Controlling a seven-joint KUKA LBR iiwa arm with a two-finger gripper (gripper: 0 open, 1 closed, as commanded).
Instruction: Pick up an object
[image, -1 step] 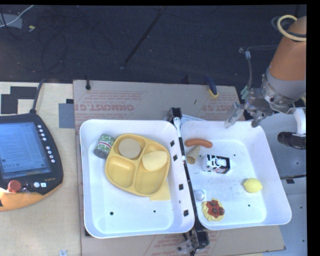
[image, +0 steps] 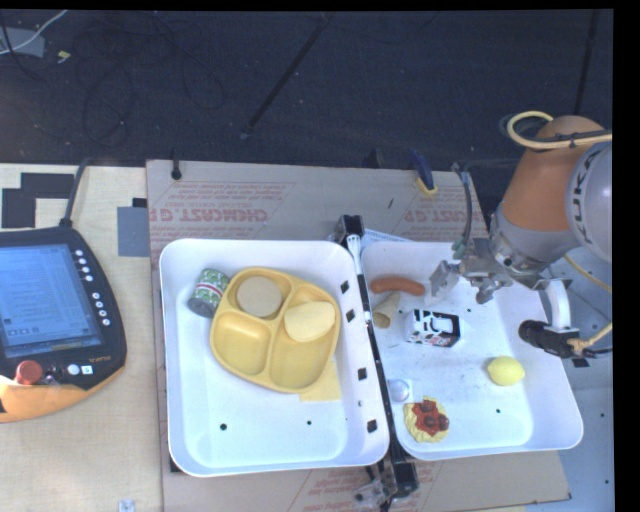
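A dark floor lies behind the tabletop (image: 120, 330), which is covered with brown cardboard and carries two shallow white bins side by side. The left bin (image: 200, 430) holds a yellow divided plate (image: 272, 350) with two pale rounds in its upper compartments, and a small green-patterned can (image: 209, 290) just beside the plate's left rim. A teach pendant (image: 55, 310) rests on the tabletop well to the left.

The arm (image: 545, 195) reaches in over the right bin (image: 540, 420), and the claw (image: 462, 278) hangs above that bin's upper middle; its fingers (image: 442, 278) stand apart, with nothing between them.

The candidates for picking lie in the right bin: a black-and-white packet (image: 435, 327) just below the claw, a sausage (image: 397, 286) to its left near the divider, a red-and-yellow pizza toy (image: 428, 420) at the near edge, and a lemon (image: 506, 372) to the right.

The risks, as I judge them: the flat packet may be too low for the fingertips to get under, so they could close on air or skid it away. The sausage lies close to the divider wall, and a finger could strike the rim. The round lemon could roll out of a slightly off-centre pinch.
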